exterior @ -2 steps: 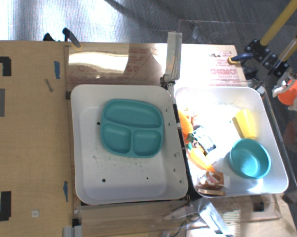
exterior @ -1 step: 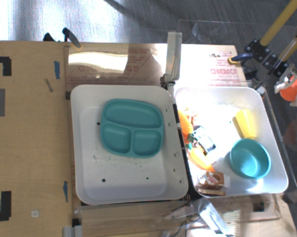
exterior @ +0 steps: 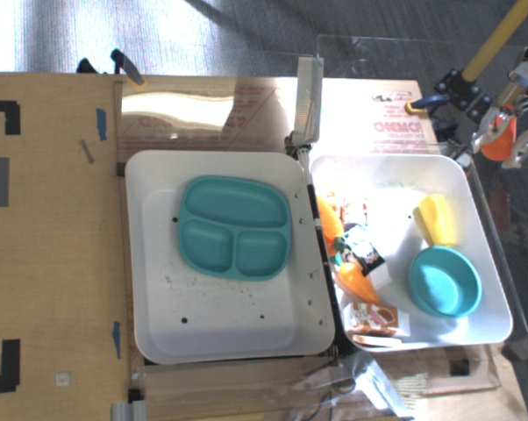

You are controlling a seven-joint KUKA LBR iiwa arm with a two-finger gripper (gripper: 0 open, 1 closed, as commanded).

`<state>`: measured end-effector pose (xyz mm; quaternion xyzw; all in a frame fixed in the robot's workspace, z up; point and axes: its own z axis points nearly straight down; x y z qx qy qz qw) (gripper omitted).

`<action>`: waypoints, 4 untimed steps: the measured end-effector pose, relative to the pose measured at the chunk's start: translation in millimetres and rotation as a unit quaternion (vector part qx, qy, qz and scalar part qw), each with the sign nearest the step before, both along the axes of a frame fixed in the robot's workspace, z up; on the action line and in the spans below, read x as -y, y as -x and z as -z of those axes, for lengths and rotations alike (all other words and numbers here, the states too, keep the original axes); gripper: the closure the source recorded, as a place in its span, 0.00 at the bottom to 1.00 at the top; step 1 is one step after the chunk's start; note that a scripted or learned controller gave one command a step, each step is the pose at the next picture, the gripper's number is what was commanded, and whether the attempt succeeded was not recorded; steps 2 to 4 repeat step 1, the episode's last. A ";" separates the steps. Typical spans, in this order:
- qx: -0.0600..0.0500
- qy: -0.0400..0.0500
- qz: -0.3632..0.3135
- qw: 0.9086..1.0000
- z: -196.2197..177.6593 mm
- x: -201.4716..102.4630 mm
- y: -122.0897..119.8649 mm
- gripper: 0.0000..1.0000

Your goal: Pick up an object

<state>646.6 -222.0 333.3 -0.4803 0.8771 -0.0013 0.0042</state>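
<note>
The right bin (exterior: 488, 235) holds the pickable things: a teal bowl (exterior: 444, 281) near its front right corner, a yellow cup (exterior: 437, 218) lying just behind it, touching its rim, and along the left wall an orange carrot-like piece (exterior: 358, 281), a small dark-and-white item (exterior: 362, 249) and a printed packet (exterior: 374, 319). The left bin (exterior: 150, 261) carries a teal divided plate (exterior: 234, 227). The arm (exterior: 501, 134) (orange band showing) sits at the far right edge, outside the bins; whether its jaws are spread or pressed together I cannot tell.

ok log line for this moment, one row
arm: top right, outside bins | left bin: teal divided plate | right bin: teal bowl, yellow cup | nothing gripped
</note>
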 end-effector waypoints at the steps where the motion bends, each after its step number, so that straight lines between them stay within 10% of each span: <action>1: 0.008 0.000 0.002 1.000 -15.1 -0.6 -2.1 1.00; 4: 0.008 0.000 0.002 1.000 -15.1 -0.6 -2.1 1.00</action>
